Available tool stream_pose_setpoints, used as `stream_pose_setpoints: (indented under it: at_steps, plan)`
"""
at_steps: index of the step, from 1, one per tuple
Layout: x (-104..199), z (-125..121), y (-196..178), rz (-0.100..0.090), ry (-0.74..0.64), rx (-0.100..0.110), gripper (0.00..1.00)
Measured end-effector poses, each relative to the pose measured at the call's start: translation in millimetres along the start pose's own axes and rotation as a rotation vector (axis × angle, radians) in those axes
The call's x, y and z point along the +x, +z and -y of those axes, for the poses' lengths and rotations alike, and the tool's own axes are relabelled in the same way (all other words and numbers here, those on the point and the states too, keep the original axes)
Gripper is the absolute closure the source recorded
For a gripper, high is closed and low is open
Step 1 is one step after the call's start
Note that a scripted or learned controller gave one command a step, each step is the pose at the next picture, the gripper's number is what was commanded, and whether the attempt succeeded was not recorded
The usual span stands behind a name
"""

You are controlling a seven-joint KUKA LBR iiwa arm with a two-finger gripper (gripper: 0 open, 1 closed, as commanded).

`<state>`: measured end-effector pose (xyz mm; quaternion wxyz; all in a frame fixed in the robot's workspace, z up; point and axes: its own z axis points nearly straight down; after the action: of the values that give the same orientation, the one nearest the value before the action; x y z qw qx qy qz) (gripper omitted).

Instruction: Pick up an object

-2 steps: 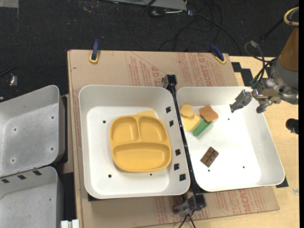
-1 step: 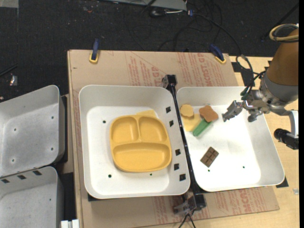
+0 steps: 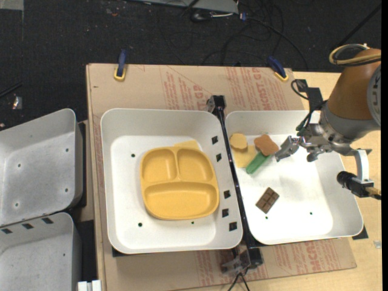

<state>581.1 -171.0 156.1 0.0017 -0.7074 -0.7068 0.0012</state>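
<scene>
You're at the approach step — the gripper (image 3: 299, 148) hovers with fingers apart and nothing between them over the right bin (image 3: 315, 223), near its far-left corner, beside the brown block (image 3: 265, 143). Next, centre over it, then descend.

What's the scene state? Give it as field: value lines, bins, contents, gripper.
left bin: yellow divided tray, lying flat near the middle
right bin: green stick, brown chocolate-bar piece, tan round piece, orange-brown piece, pale yellow piece
cluster: all but the chocolate-bar piece sit near the right bin's upper-left corner
gripper: over the right bin, right of the cluster, nothing seen between its fingers
bench: brown cardboard sheet under both bins
</scene>
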Motion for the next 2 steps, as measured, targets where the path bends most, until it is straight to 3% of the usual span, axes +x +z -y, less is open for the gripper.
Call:
stream_pose_setpoints:
  at_steps: [1, 2]
  plan:
    - [8, 6, 58, -0.001, 0.0, 0.001, 0.0]
    - [7, 5, 45, 0.001, 0.001, -0.005, 1.0]
